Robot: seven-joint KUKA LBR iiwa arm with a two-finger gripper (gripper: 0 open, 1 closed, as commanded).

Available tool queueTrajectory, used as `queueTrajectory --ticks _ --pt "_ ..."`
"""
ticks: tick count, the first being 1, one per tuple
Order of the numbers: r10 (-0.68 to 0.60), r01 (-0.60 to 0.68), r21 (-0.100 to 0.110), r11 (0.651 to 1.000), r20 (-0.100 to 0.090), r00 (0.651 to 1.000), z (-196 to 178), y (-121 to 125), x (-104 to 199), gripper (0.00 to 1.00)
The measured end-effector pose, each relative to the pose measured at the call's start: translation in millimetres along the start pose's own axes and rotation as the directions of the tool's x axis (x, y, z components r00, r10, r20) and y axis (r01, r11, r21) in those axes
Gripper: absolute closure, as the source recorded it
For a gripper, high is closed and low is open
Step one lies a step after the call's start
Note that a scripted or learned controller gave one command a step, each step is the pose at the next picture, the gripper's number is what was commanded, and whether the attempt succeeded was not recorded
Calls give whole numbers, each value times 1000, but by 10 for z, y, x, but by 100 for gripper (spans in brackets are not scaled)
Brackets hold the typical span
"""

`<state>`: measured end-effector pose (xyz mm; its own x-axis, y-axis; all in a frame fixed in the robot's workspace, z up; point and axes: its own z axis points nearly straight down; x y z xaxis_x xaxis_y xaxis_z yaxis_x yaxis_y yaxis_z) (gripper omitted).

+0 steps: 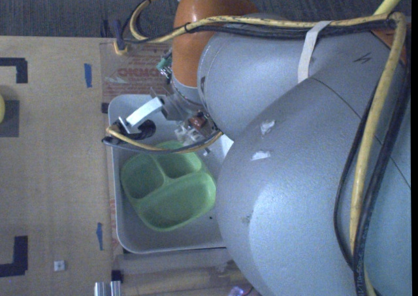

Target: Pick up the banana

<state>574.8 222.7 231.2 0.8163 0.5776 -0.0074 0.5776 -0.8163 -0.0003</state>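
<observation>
one bulky grey robot arm [294, 157] with one orange band [202, 20] reached in from the right and hung low over one shallow white bin [130, 236], covering much of it. its gripper [186, 128] was buried in wrist hardware and cable above the bin's upper part; whether it was spread or pressed together could not be told. in the bin lay one pale green divided plastic tray [170, 190]. one small yellow patch [2, 109] sat at the tan bench's [52, 157] left edge, cropped; whether it was the banana could not be told.
</observation>
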Motion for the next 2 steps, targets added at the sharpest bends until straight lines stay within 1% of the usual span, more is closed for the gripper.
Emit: queueTrajectory --ticks 1,2 --pt "317 -317 0 948 -1 948 1 -32 -79 100" --pt "286 -286 -2 958 -2 958 -1095 -32 -33 100"
